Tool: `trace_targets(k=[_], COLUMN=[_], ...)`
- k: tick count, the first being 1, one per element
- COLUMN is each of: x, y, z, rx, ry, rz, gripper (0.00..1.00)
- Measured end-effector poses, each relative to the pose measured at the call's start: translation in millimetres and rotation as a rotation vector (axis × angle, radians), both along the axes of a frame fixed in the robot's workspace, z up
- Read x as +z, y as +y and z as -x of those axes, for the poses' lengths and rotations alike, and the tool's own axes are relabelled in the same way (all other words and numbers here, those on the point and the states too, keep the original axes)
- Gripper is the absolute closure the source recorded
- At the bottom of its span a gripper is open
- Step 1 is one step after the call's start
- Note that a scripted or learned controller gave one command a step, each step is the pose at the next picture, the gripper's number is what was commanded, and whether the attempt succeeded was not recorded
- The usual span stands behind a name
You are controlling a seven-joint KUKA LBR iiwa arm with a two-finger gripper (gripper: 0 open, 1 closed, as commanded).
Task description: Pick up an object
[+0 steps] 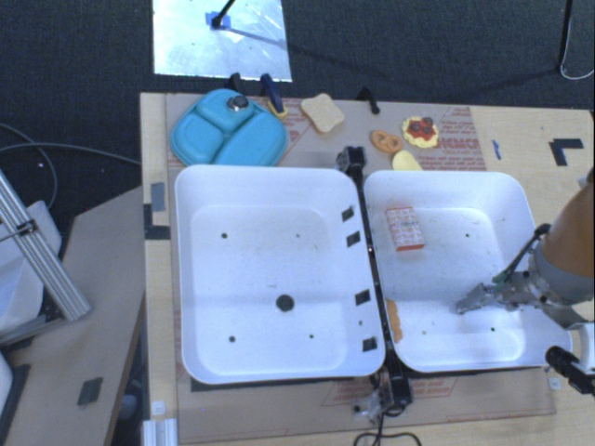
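Seemingly the approach step was in hand. A small dark round disc lay near the front middle of the left white bin. A small pinkish patterned packet lay near the right white bin's back left corner. The gripper hovered low at that bin's front right; whether its jaws were open I cannot tell. Next it needed to move over the packet and descend.

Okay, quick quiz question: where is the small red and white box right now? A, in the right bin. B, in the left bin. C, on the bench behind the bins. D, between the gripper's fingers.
A: the small red and white box lies flat on the floor of the right bin, near its back left corner, apart from the gripper.
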State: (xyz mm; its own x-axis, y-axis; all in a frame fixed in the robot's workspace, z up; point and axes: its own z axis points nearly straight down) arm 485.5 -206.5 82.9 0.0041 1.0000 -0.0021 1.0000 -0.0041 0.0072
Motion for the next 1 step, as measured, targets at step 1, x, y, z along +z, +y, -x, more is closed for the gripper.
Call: trace_targets(k=[1], x=[17.5], y=[-1.9], z=[-6.0], rx=[0.005], ry=[-0.010], rz=[0.007], gripper=[1.00])
